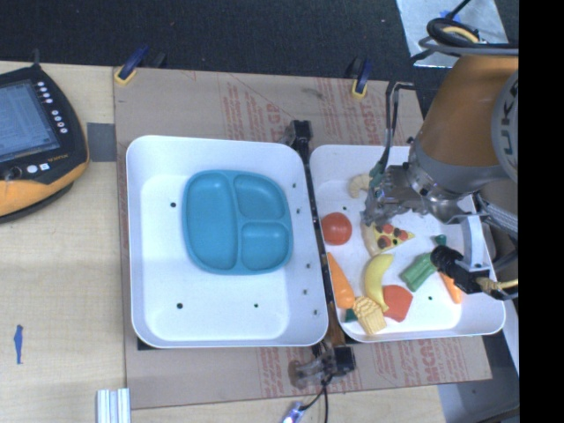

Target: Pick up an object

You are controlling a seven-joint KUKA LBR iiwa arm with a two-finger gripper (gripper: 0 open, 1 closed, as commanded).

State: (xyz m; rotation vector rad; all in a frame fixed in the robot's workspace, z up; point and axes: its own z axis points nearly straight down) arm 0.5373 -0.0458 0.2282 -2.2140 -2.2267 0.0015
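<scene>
Gripper (384,208) poised low in the right bin (352,161), just above a pizza slice (389,235); finger state cannot be told. Tomato (336,228), banana (377,274) and carrot (340,279) lie nearby. Left bin (159,315) holds a blue divided plate (237,221).

No legible text, labels or numbers anywhere

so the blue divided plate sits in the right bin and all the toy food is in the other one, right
No. The camera view shows the blue divided plate in the left bin; the toy food, such as the banana and tomato, lies in the right bin.
</scene>
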